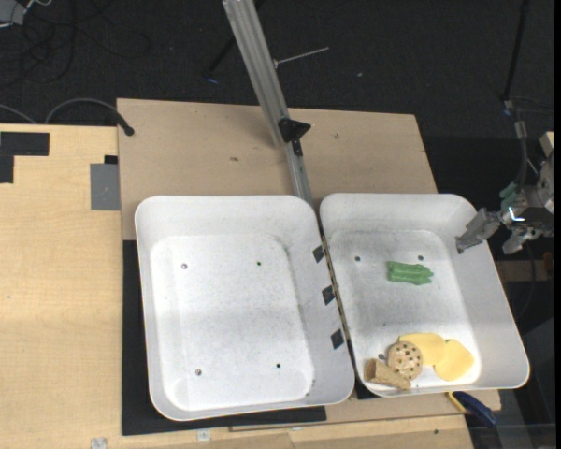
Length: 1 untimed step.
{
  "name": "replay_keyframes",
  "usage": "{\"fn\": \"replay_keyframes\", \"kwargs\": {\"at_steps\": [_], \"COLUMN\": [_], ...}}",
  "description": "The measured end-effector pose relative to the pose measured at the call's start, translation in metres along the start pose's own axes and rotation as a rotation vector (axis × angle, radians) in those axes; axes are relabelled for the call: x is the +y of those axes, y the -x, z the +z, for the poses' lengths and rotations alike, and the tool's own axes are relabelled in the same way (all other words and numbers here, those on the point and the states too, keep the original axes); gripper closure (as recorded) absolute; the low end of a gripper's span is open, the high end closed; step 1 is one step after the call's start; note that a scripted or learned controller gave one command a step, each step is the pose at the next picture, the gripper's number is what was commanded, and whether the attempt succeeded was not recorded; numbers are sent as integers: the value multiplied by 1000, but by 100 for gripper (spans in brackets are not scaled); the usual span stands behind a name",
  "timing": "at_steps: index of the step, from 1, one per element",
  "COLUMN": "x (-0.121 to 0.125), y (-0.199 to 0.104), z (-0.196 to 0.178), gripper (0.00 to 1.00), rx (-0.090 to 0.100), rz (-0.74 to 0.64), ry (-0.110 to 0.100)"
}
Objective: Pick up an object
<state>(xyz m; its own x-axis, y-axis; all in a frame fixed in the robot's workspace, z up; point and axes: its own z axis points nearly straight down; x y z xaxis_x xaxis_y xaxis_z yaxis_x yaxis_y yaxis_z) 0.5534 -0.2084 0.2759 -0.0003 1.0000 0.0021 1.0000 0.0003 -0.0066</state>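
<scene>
In the right bin (pixel 477 279), a small green object (pixel 409 272) lies near the middle. At the bin's front sit a round brown cookie with dark spots (pixel 405 355), a tan wedge (pixel 385 373) and two pale yellow pieces (pixel 441 355). My gripper (pixel 494 238) hangs over the right bin's far right rim, well to the right of the green object. Its fingers are spread open with nothing between them.
The left bin (pixel 159 251) stands beside the right one, with dark clips (pixel 327 294) along the shared rim. A slanted aluminium rail (pixel 262 73) rises behind the bins. Light wooden bench lies to the left, dark floor beyond.
</scene>
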Motion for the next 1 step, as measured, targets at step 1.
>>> {"fn": "replay_keyframes", "kwargs": {"at_steps": [1], "x": [1], "y": [0], "z": [-2], "gripper": [0], "rx": [-1], "rz": [-1], "ry": [4]}}
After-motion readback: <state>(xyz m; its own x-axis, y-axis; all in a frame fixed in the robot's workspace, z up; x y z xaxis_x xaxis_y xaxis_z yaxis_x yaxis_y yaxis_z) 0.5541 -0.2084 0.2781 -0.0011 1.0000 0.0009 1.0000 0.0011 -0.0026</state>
